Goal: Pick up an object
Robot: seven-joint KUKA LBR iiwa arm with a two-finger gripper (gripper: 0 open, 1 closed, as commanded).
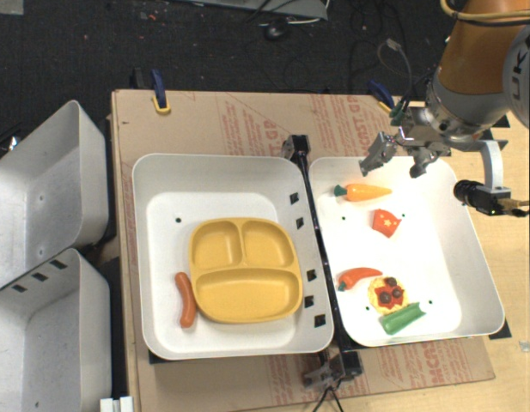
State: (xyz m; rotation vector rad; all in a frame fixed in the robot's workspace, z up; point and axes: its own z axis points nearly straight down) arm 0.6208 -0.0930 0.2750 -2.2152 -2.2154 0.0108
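Cardboard-topped bench (222,114) with two white bins, dark floor and cables behind. Gripper (396,157) spread wide, holding nothing, hanging over the far end of the right bin (471,256), just above the toy carrot (365,192). Looks like the approach step; next probably a straight drop and a squeeze around that carrot. Nearby: red piece (386,222), chili (357,275), pizza slice (386,293), green pod (402,318). Left bin (153,230) with yellow tray (245,269) and sausage (186,299), nothing blocking.
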